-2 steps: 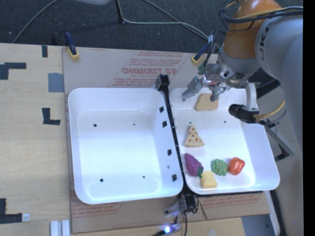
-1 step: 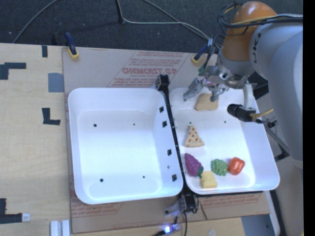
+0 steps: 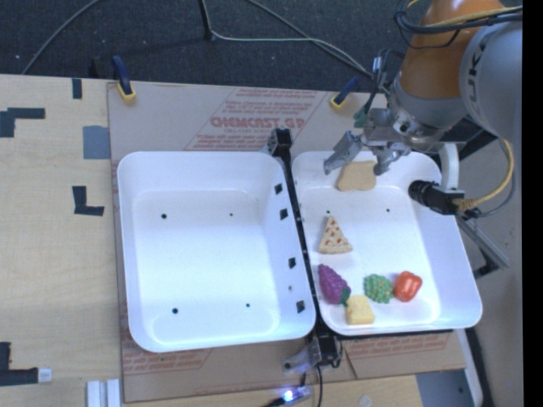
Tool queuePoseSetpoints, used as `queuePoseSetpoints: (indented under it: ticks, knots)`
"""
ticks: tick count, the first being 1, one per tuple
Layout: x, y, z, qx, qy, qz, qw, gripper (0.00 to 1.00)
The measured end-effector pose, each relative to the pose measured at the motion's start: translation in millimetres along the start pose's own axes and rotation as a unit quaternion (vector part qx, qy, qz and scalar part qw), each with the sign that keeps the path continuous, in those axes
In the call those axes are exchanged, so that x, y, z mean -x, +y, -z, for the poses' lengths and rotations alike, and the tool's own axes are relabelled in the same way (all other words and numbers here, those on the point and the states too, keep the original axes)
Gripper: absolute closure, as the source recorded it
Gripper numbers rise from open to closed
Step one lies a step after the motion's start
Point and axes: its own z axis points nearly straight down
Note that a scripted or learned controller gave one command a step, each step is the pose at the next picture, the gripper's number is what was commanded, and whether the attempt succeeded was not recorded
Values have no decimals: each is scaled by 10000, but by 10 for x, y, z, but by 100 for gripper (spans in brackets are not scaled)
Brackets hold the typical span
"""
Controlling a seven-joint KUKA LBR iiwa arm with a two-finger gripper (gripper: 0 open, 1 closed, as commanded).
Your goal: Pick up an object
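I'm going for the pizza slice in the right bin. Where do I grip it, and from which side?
Judging by its pose, come straight down on the pizza slice. It lies flat, tip toward the bin's far end, apart from the purple grapes. Close across the two slanted sides near the wide crust end.

A: what else can you see around the bins?
B: you've got a cardboard sheet (image 3: 254, 117) under them on the counter (image 3: 51, 227), blue clamps (image 3: 124, 81) pinning it, black cables (image 3: 204, 15) behind.

A robotics lab: a cardboard-topped bench (image 3: 254, 117) with clamps (image 3: 124, 83), trailing cables (image 3: 212, 32) and tape marks (image 3: 85, 200).
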Motion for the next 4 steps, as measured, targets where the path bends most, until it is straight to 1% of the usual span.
queuePoseSetpoints:
  ticks: [1, 2, 3, 4]
  knots:
    - [214, 487, -795, -53, -14, -10, 10000, 0]
    - [-297, 99, -139, -5, 5, 17, 10000, 0]
    - [-395, -532, -777, -85, 1, -19, 10000, 0]
    - [286, -576, -735, -35, -22, -41, 10000, 0]
